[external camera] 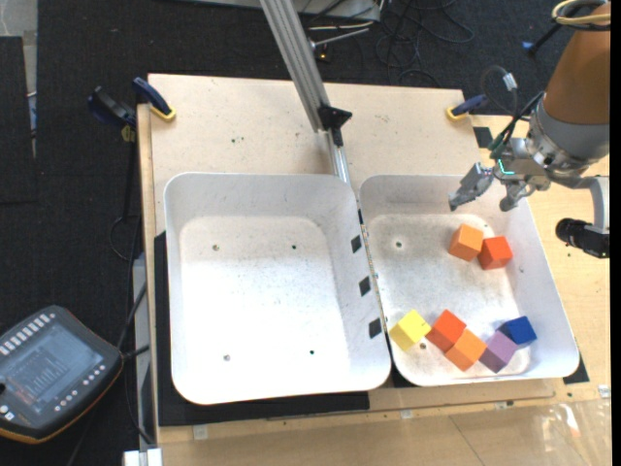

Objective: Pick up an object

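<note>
My gripper (488, 194) hangs over the far part of the right bin (427, 202), its two fingers spread open with nothing between them. Just in front of it lie an orange block (467, 242) and a red-orange block (496, 251), side by side. Near the bin's front edge a cluster of blocks sits together: yellow (409, 328), red-orange (447, 328), orange (466, 349), purple (499, 350) and blue (519, 330).
The left bin (194, 260) lies beside the right one. A slanted metal pole (296, 51) crosses the bench from the back to the bins' divide. Clamps (155, 100) hold the board's far corners. A teach pendant (49, 372) lies off the bench at the lower left.
</note>
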Controlling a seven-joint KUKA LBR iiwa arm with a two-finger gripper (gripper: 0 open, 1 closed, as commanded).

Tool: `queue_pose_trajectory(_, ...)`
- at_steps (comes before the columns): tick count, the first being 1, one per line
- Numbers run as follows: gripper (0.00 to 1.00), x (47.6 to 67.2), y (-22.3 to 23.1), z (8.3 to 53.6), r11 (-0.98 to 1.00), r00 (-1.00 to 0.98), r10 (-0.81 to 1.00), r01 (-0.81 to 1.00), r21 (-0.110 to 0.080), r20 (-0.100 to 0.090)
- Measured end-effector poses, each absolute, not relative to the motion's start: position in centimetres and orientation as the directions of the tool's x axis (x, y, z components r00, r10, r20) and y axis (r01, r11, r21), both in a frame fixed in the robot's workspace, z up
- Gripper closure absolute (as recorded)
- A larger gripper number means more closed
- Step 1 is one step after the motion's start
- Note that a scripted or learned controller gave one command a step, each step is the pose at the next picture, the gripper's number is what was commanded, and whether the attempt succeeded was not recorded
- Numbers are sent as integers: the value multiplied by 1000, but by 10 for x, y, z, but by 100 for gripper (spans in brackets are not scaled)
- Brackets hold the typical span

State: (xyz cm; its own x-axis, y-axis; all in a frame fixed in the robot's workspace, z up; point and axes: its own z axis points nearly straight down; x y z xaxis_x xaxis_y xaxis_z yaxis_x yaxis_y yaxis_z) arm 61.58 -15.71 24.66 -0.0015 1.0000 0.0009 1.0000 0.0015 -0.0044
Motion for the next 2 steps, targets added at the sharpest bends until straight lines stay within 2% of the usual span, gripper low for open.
queue_pose_trajectory(1,0,617,-157,250,3,-3,1000,1000,0,-1)
queue_pose_trajectory(2,0,606,-159,194,-1,1,1000,1000,-6,1)
